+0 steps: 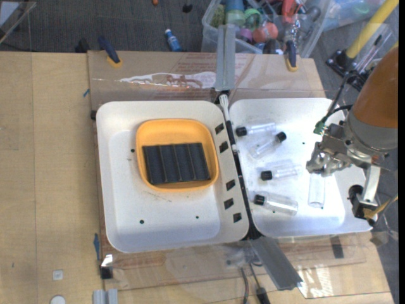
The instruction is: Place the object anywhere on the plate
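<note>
Hovering gripper: the grey two-finger gripper [325, 161] hangs over the right white bin [297, 109]; whether it is released or clenched, I cannot tell.
Nearest thing: a clear plastic vial [315, 194] lies on the bin floor just beside the gripper, on the side towards the camera. Its long axis runs from the near rim to the far rim. No cap end can be made out, so which way it points is unclear.
Grasp judgement: this vial looks the likely pick, and nothing shows it as held.
Further from the gripper: four clear vials with black caps [276, 202] lie scattered on the side away from the arm, each roughly crosswise.
Farthest from the gripper: the orange plate [147, 132] sits in the left white bin [120, 220], well apart, and already carries a black ridged block [176, 163].
Coming move: the carry would run across the divider, away from the arm.
</note>
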Available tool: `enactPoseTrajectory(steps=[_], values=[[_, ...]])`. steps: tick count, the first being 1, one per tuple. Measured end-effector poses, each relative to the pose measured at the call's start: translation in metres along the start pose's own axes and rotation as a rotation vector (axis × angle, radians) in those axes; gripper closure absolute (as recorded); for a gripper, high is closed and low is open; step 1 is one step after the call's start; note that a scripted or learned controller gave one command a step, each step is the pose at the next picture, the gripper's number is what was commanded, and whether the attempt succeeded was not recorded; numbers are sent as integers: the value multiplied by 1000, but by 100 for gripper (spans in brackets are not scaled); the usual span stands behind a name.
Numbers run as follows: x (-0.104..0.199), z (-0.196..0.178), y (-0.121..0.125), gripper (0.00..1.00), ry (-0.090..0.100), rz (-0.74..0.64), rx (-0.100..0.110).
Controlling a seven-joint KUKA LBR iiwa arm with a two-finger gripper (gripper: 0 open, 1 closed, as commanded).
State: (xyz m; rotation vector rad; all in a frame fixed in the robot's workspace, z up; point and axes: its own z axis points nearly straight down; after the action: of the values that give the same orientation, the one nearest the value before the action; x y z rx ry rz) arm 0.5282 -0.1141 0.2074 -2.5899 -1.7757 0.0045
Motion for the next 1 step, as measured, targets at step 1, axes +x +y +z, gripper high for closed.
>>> enactPoseTrajectory(steps=[1], values=[[19, 2, 25, 100, -1, -39, -4]])
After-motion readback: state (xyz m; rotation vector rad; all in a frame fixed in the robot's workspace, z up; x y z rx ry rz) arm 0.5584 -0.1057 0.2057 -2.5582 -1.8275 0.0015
